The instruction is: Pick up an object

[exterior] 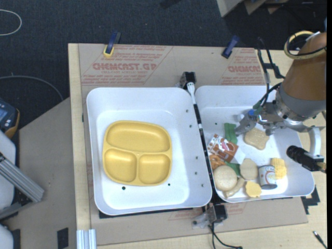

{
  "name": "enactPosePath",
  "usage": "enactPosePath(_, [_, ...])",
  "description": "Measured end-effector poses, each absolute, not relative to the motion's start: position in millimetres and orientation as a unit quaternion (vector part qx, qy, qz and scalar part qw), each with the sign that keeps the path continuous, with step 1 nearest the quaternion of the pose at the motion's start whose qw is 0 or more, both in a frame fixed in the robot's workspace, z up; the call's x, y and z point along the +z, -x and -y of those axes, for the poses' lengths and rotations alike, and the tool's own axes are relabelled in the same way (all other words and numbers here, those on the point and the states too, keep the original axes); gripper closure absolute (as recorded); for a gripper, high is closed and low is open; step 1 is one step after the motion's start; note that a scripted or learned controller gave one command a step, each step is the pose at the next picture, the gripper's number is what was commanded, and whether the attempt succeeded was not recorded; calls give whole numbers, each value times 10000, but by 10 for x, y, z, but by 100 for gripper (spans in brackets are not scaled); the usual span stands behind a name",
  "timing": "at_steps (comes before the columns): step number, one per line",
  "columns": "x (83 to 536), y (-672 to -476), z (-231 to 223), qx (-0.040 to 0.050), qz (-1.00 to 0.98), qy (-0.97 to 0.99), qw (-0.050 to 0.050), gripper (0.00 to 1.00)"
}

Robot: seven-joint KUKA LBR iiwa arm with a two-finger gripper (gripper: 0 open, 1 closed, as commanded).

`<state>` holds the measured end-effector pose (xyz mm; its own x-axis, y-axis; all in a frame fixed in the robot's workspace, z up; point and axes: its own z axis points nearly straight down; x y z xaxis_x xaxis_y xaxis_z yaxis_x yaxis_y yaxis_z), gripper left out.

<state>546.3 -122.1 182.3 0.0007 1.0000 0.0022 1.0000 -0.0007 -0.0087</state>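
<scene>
End effector (pixel 252 119) hovers in right bin (pixel 228 95), finger state hidden, can't tell. Nearest target: tan bread slice (pixel 256 138) just below it. Probably light, rigid plastic, slick; pinch across the short edges.

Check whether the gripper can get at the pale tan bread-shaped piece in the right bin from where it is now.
Probably yes: the gripper sits right beside the pale tan bread-shaped piece, whose top is uncovered, with bare floor of the right white bin around it.

Dark carpeted floor (pixel 104 9) surrounds a bench (pixel 155 56) topped with printed brown board, held by two blue clamps (pixel 111 43); a thin cable (pixel 10 21) loops at upper left.
</scene>
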Motion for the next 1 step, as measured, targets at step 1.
enactPosePath(1, [1218,-5462,1171,-6,7064,7078,8,0])
